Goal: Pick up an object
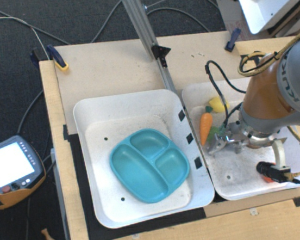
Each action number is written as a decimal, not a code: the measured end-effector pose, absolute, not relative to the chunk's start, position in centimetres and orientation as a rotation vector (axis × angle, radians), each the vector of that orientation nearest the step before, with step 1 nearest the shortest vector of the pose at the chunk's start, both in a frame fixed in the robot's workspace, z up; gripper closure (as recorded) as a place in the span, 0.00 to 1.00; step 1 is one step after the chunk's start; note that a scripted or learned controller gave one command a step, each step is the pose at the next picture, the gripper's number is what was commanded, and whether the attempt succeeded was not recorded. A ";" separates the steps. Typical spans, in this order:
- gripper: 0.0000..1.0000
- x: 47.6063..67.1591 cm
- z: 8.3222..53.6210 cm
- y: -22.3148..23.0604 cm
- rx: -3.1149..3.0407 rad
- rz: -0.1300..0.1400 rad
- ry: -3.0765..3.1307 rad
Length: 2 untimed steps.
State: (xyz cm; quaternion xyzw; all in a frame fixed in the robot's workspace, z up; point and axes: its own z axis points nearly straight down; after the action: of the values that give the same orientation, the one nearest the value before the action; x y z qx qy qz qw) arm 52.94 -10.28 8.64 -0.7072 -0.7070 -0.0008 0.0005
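Note:
An orange toy carrot (205,127) with a green top lies in the right bin (240,184), near its left wall. A small yellow object (215,104) sits just behind the carrot. My gripper (216,142) is low in the right bin, its metal fingers right beside the carrot's lower green end. The wrist and the orange band above it cover the bin's middle. A small red thing (268,179) peeks out beside a black cable end near the bin's front right.
The left bin (103,205) holds a turquoise divided plate (149,165). A metal pole (143,24) slants across the back of the bench. A handheld pendant (8,169) lies on the floor at the left. Cables loop over the arm.

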 end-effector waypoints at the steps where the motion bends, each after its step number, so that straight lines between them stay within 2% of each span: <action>1: 1.00 53.1 10.0 -10.4 -2.226 -0.006 -2.225; 2: 1.00 53.7 15.5 -9.4 -2.222 -0.007 -2.228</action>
State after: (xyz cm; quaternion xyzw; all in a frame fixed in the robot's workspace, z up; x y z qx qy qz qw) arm 53.71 -9.38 15.49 -0.7062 -0.7080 -0.0022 -0.0025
